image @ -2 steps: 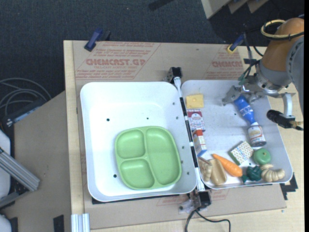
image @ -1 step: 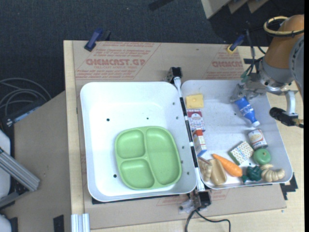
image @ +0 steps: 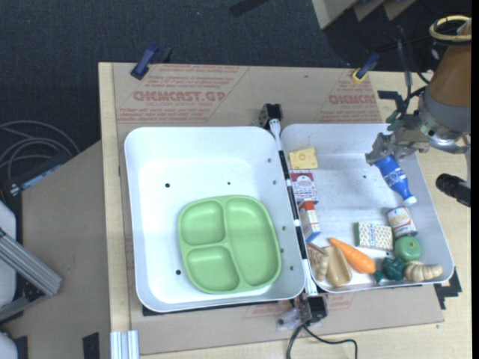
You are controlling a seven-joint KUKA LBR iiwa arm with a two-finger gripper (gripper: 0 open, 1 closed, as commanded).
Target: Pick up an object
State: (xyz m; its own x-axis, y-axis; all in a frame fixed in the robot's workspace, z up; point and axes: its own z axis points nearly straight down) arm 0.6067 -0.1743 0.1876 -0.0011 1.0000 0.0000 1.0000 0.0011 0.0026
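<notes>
My gripper hangs over the back right part of the right bin. It is shut on the upper end of a blue tube with a white cap. The tube slants down to the right from the fingers, its cap end close to the bin's right wall. Along the bin's front lie an orange carrot, a tan piece, a speckled square block, a small jar and green toys. A yellow block and a red-and-white packet lie by the left wall.
The left bin holds a green divided plate at its front. A black divider strip runs between the two bins. The middle of the right bin floor is bare. Cables lie off the bench at the far left.
</notes>
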